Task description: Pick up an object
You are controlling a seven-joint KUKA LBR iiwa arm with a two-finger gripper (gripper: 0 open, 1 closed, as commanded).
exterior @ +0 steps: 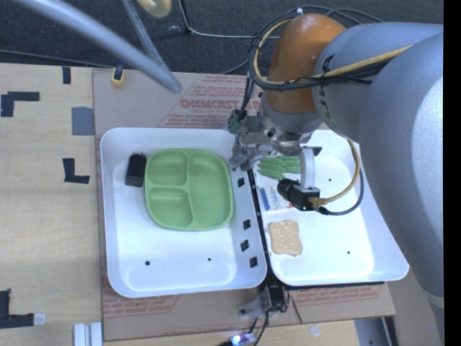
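Where bins meet, arm (302, 71) overhangs | green toy (279, 166) beneath

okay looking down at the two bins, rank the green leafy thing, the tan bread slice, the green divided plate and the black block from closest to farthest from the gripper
1. Green leafy thing, right bin, just beside the gripper.
2. Green divided plate, left bin.
3. Tan bread slice, right bin, toward the front; close to the plate's rank.
4. Black block, left bin's far side.

My orange band (306, 38) tops grey arm casing (403, 107). Left white bin (115, 215): pale green divided tray (189, 189), black block (135, 170). Right white bin (360, 258): green item (279, 166), tan slice (285, 237).
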